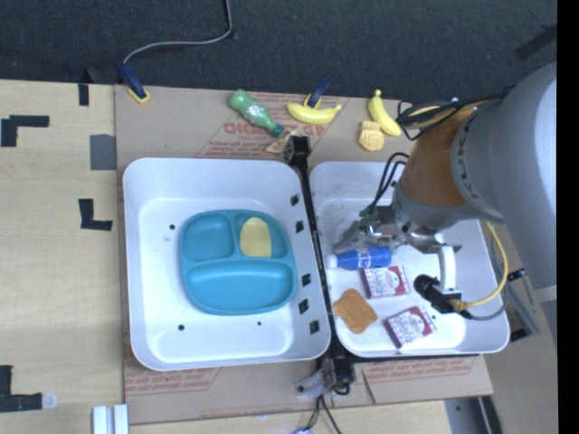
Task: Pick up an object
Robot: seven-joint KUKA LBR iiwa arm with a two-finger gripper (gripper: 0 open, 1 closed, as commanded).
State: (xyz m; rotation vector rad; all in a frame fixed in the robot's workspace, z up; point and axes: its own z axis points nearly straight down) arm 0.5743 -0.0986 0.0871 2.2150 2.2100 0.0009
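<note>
We see the arm reaching in from the right, its orange band above the wrist, bent down over the right bin. The gripper hangs low over the bin's left part, just above the blue bottle, which lies on its side. Whether its fingers stand wide or narrow, or touch the bottle, we cannot tell.

Below the bottle we note a red packet, a brown cracker and a second red packet, all lying flat on the bin floor. In the left bin a blue divided plate carries a yellow piece in its upper right compartment. Beyond the bins, on the cardboard, lie a green bottle, two bananas and a corn cob.
</note>
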